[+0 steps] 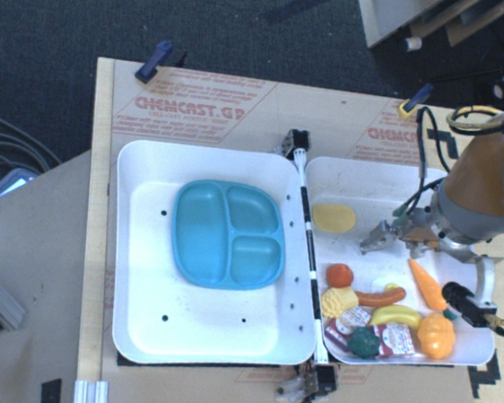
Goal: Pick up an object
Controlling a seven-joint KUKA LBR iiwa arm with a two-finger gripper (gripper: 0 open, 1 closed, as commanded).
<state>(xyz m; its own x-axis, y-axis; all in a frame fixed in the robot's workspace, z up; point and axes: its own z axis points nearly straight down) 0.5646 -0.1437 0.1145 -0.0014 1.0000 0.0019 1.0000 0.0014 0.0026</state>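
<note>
My gripper [380,237] hangs over the upper part of the right bin [377,176], on the end of the grey arm with its orange band [483,173]. Its fingers stand open with nothing between them. A flat yellow disc [333,217] lies just to its left. An orange carrot [427,285] lies below and to its right. Further down sit a red tomato [340,275], a corn cob [339,300], a sausage [379,298], a banana [397,316], an orange pepper [436,335] and a green broccoli [364,343].
The left bin [137,255] holds a blue divided plate [228,235]. A black-edged divider [304,247] separates the two bins. Cables [440,141] run along the arm at the upper right.
</note>
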